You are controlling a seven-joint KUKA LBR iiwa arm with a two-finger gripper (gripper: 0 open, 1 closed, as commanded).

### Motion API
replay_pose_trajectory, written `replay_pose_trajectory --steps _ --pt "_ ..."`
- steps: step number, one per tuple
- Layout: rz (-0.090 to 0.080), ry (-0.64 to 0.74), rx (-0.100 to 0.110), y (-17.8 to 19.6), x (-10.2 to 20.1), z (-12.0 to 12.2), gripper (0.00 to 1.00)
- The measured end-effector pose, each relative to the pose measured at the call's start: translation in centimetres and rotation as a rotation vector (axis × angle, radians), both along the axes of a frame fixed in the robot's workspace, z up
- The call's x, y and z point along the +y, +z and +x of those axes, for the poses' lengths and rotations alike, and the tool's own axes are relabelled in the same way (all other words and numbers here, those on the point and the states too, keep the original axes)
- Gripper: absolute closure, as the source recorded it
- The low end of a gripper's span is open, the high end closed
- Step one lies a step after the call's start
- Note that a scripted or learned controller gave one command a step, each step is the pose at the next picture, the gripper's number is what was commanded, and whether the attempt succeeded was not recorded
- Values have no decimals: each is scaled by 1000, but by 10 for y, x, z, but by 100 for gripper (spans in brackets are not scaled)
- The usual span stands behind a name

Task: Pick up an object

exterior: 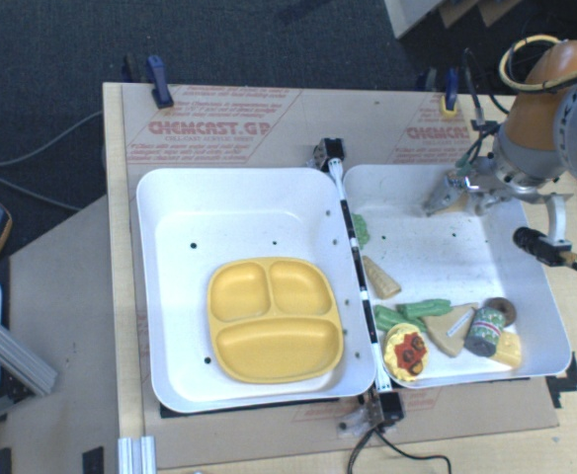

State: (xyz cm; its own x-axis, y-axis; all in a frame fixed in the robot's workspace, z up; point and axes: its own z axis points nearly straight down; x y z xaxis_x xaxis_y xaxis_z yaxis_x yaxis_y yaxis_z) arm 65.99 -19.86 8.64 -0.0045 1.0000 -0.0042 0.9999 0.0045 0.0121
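Camera view: "CHEMCAST GP" lettering on board (209, 126) behind bins.

a sectioned plate (272, 319) lies in the left bin (170, 205); toy foods (447, 329) cluster at five o'clock in the right bin (540, 304).

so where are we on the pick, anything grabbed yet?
Nothing looks done: the gripper sits over the bare upper part of the right bin, with no object between its fingers. In hand: at most an approach, away from the items. Left: the whole grasp. The toy food, including the pizza slice and green pods, lies clustered at the bin's near edge. The yellow tray is in the left bin.
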Motion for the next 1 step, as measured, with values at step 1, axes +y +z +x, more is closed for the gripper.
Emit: replay_pose_trajectory --steps 1 --pt "-2 -5 -2 99 -27 9 0"
